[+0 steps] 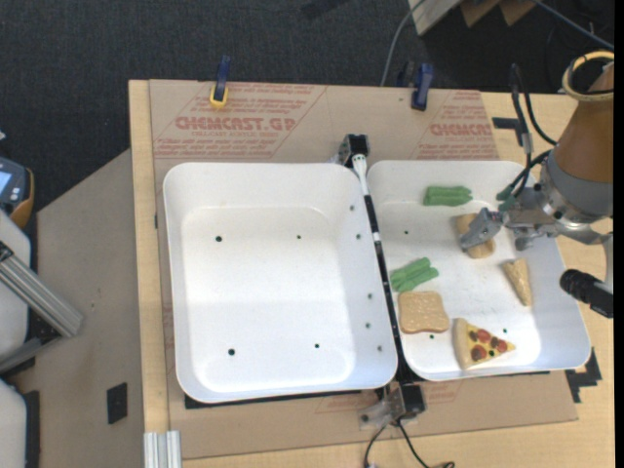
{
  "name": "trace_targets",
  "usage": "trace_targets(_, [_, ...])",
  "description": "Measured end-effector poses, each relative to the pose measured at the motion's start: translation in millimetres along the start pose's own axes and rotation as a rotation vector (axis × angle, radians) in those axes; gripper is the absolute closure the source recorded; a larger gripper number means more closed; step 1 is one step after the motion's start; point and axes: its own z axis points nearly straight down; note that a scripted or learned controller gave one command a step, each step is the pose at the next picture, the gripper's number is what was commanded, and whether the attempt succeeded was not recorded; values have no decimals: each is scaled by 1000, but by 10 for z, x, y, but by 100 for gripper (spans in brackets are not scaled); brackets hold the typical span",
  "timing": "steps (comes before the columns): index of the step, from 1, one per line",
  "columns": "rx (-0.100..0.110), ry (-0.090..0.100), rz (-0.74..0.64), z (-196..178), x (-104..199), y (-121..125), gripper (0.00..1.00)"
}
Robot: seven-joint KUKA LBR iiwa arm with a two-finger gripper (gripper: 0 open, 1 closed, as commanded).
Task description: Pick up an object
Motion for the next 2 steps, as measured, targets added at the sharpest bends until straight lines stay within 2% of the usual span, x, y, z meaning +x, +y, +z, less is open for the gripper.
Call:
trace_targets(1, [7,3,-1,1009,356,-117,0])
trace_targets(2, [-3,-1,2,856,331,-96,100])
